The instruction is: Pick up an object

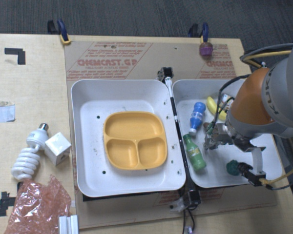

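Observation:
The right bin (185,89) holds a blue bottle (197,116) lying at a slant and a green bottle (194,152) along its left wall. A yellow object (213,105) lies near the back, partly under the arm. A small dark green object (233,167) sits near the front. My gripper (213,141) hangs low over the middle of this bin, just right of the green bottle and below the blue one. The grey and orange arm (254,104) covers the bin's right half. I see nothing held.
In the left bin (83,130) lies a yellow divided plate (135,140). On the bench to the left are a spiral light bulb (29,155), a white cube (57,147) and a red plastic bag (36,208). A purple object (206,48) sits behind the bins.

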Available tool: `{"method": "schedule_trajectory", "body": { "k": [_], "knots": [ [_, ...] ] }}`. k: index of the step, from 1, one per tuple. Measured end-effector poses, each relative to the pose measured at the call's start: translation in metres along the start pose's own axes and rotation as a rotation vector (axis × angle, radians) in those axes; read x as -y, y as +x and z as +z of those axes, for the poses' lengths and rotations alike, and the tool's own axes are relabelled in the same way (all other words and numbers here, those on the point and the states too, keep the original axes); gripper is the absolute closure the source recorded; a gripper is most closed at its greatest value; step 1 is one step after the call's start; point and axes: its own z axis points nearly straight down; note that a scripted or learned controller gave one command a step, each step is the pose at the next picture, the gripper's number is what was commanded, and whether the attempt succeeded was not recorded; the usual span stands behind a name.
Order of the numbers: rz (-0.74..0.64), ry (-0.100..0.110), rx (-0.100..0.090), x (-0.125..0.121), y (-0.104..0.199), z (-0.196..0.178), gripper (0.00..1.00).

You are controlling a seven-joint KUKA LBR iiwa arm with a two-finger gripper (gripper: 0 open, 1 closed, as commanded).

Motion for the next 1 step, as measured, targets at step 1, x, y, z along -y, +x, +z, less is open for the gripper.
{"method": "schedule_trajectory", "body": {
  "k": [1],
  "knots": [
    [0.003, 0.001, -0.001, 0.0417, 0.0017, 0.0002, 0.0]
  ]
}}
